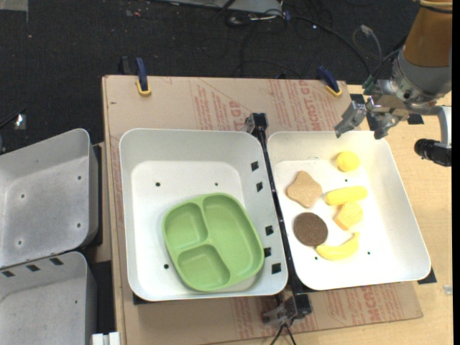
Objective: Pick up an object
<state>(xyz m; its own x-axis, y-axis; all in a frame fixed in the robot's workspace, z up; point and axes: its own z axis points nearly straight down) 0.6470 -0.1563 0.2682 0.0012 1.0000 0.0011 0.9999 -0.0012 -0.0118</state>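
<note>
Food pieces are lying in the right bin [402, 192]: a yellow ball [348, 162] at the top, a tan cookie [304, 189] to its lower left, a yellow bar [346, 195], a yellow-orange block [348, 215], a brown disc [310, 229] and a banana [338, 249] at the bottom; nothing is sitting between the fingers. Gripper [366, 123] is hanging over the bin's far rim, above the ball, jaws spread apart and holding nothing; the left bin [144, 157] is carrying a green divided tray [212, 241].

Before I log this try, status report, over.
Gripper open, above right bin's far rim, holding nothing. Yellow ball nearest, untouched. Nothing in the way.
</note>
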